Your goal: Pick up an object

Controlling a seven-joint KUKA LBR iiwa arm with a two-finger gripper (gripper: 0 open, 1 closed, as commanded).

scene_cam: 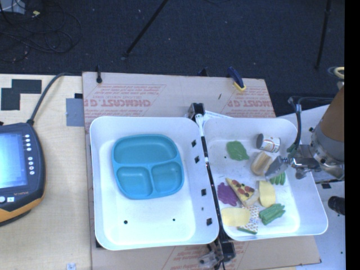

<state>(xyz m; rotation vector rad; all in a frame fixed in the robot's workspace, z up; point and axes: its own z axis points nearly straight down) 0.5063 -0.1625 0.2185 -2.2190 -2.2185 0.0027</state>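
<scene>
My gripper (287,169) hangs over the right side of the right bin (306,221), reaching in from the right, open with nothing between its fingers. Just left of it lies a tan bread piece (260,162), and a small green item (277,179) lies just below it. Further toys lie in this bin: a green leaf (237,150), a small can (269,144), a pizza slice (242,190), a purple piece (226,194), a yellow block (266,194), a pale yellow slab (235,216) and a green pepper (271,213).
The left bin (107,218) holds a blue divided plate (148,166). A black divider (206,173) runs between the bins. A teach pendant (17,170) lies on the bench at the far left. The arm's orange band (336,117) stands at the right edge.
</scene>
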